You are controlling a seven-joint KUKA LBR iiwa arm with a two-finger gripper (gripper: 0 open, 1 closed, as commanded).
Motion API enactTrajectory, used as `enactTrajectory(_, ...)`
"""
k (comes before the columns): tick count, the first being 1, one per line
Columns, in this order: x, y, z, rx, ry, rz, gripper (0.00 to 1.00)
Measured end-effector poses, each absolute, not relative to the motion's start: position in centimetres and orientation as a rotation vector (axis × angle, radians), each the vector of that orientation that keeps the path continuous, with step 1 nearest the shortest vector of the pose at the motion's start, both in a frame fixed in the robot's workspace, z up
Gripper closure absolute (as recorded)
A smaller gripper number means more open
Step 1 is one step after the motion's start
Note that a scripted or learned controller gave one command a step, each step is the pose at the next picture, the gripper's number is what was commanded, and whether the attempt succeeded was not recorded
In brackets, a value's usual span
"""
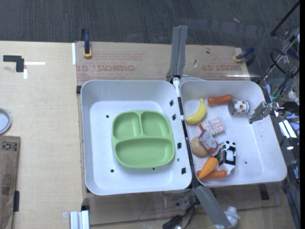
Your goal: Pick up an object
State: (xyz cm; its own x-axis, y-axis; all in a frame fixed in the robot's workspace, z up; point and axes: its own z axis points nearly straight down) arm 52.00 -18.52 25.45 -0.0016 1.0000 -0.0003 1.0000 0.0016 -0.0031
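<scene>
The right bin (259, 156) holds several small items. A yellow banana (197, 112) lies near its left wall, with an orange sausage (219, 99) and a white cup with red dots (239, 107) behind it. Further forward are a red and white box (214, 126), a red packet (208, 140), a brown bread roll (198, 147), a black and white object (228, 154) and a carrot (208, 167). My gripper (261, 112) hangs over the right side of this bin, just right of the dotted cup, and nothing is seen held in it.
The left bin (95, 142) carries a green divided plate (143, 138). A grey post (178, 51) rises behind the seam between the bins. Clamps (86, 49) and cardboard lie at the back. Cables and frame parts crowd the right edge (286, 80).
</scene>
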Motion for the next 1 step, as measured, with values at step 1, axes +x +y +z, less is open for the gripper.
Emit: enactTrajectory(1,53.26,-10.03,10.39,-2.268,-2.172,0.002,0.0)
